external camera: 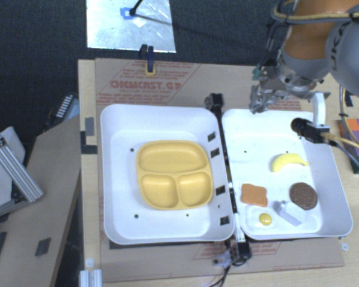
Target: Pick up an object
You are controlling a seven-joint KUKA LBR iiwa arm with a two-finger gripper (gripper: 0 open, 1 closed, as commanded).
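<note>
The right bin point(249, 141) holds a yellow banana point(288, 161), an orange toast slice point(253, 194), a round brown patty point(303, 196), a white fried egg with a yellow yolk point(262, 219) and a small grey block point(288, 213). My gripper point(260, 103) hangs over the back left rim of that bin, well behind all of these items. Nothing shows between its fingers. The left bin point(116, 136) carries a yellow three-compartment tray point(171, 174).
A black clip divider point(218, 145) runs between the two bins. A black fitting with cables point(308, 129) sits at the right bin's back right edge. A brown cardboard sheet point(158, 82) lies under both bins. A silver plate point(130, 15) lies behind the bench.
</note>
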